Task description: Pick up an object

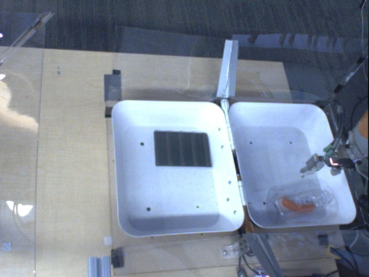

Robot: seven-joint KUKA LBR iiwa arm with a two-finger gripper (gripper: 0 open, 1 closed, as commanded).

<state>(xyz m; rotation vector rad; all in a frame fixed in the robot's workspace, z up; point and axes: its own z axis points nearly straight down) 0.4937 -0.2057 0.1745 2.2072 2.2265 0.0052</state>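
Observation:
A clear plastic object with an orange piece inside (298, 203) lies near the front edge of the right bin (271, 123). My gripper (322, 164) reaches in over that bin's right side, above and slightly right of the object and apart from it. It is open, with nothing between its fingers. One silvery fingertip (310, 166) points left and down toward the bin floor.
The left bin (130, 172) has a dark ribbed rectangular panel (182, 149) on its floor. A grey upright post (227, 74) stands behind the seam between the bins. Cables hang at the far right by the arm (346, 91).

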